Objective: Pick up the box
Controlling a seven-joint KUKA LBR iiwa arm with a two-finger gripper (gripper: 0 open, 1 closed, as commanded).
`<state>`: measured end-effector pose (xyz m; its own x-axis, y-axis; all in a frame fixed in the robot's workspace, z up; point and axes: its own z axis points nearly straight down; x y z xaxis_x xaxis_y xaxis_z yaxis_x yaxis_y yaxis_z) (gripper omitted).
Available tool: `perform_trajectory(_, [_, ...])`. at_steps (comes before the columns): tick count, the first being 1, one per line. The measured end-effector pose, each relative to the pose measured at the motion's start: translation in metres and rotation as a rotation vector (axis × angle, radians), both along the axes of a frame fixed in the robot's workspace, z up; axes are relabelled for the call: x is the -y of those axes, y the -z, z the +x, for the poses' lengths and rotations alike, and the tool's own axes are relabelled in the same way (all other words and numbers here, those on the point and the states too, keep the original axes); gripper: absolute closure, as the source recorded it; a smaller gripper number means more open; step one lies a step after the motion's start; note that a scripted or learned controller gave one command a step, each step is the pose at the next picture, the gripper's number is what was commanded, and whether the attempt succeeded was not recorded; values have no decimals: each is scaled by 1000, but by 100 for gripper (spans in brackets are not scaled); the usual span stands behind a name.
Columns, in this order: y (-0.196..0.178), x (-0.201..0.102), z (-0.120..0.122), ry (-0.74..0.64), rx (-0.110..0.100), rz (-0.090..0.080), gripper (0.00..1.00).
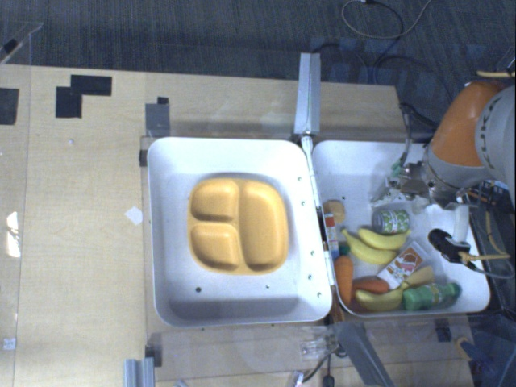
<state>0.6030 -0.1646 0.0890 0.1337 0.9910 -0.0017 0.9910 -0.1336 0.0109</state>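
Camera view: grey arm with orange band (476, 135) leans in from right over right white bin (355, 164). Claw (403, 185) hangs above clutter, can't tell its state tbh. Small white-and-red cardboard box (403, 264) lies flat among yellow bananas (375, 244), near bin's front. Yellow three-compartment tray (239, 223) sits in left white bin (169, 216).

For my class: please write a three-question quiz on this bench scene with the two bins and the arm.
1. True or false: the yellow tray lies in the left bin.
2. What lies directly beside the box, towards the bin divider? A) bananas B) a mug C) a spoon
3. Which bin does the gripper hang over?

Key: 1 true. 2 A, the bananas. 3 The right bin, over its far part.
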Motion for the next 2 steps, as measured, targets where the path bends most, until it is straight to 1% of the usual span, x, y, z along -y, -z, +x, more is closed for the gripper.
perform_trajectory(1, [-13, -2, 3, -2, 8, 2, 100])
perform_trajectory(2, [-13, -2, 3, -2, 8, 2, 0])
